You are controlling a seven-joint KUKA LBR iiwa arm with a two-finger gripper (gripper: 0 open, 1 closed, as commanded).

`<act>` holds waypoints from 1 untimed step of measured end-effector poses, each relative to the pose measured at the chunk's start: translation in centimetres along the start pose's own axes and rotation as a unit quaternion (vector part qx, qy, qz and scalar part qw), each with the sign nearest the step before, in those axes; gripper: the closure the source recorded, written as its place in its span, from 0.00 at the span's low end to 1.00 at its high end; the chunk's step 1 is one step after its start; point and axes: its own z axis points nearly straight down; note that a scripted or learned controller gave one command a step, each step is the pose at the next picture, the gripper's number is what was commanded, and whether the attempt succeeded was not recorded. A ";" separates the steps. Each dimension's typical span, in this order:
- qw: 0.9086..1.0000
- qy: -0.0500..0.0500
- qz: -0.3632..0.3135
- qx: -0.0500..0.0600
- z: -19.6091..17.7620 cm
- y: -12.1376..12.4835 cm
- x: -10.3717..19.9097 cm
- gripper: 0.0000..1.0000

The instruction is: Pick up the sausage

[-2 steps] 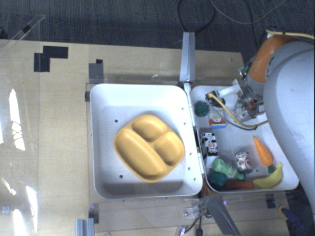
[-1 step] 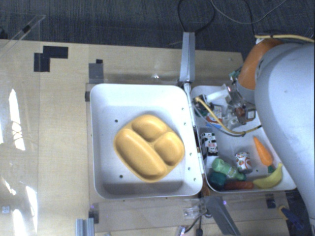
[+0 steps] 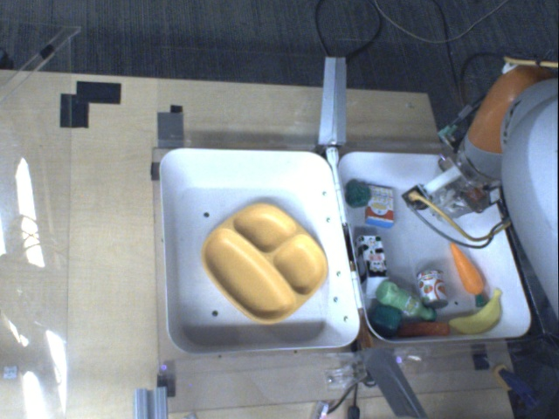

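The sausage (image 3: 425, 328) is a thin reddish-brown stick lying flat along the front wall of the right bin (image 3: 410, 166), between a green bottle (image 3: 397, 300) and a banana (image 3: 479, 316). My gripper (image 3: 465, 196) hangs over the back right part of that bin, well behind the sausage and apart from it. Nothing shows in its grasp. The grey arm with its orange band (image 3: 500, 103) comes in from the right edge.
The right bin also has a dark green ball (image 3: 355, 191), a small carton (image 3: 379, 205), a cow-print box (image 3: 372, 253), an orange-and-white ball (image 3: 429, 286) and a carrot (image 3: 467, 269). A yellow moulded bread-like piece (image 3: 265, 258) lies in the left bin (image 3: 179, 234).
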 end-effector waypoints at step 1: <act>0.993 0.000 0.121 0.000 0.1 3.1 0.4 1.00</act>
